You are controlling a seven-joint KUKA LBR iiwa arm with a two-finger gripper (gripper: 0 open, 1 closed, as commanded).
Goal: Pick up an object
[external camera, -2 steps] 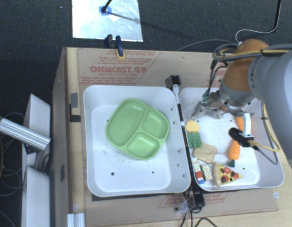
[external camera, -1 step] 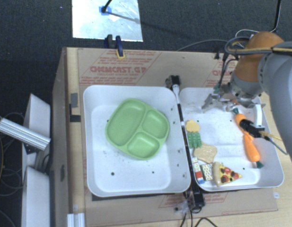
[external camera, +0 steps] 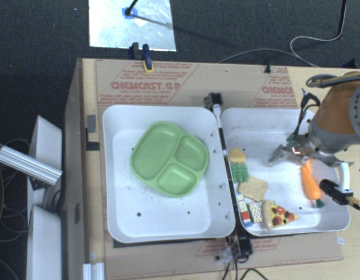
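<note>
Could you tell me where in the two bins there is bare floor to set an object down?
The left white bin has bare floor all around the green divided plate, widest along its near edge. The right white bin is bare in its far half. Its near-left corner is crowded: corn cob toy, pizza slice toy. Orange carrot toy sits beside the gripper.

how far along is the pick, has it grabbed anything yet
Done: the arm has reached into the right bin, with the gripper low beside the toy carrot. In hand: nothing visible between its fingers. Left: grasp and lift; the carrot, the pizza slice and the corn all lie on the bin floor.
</note>
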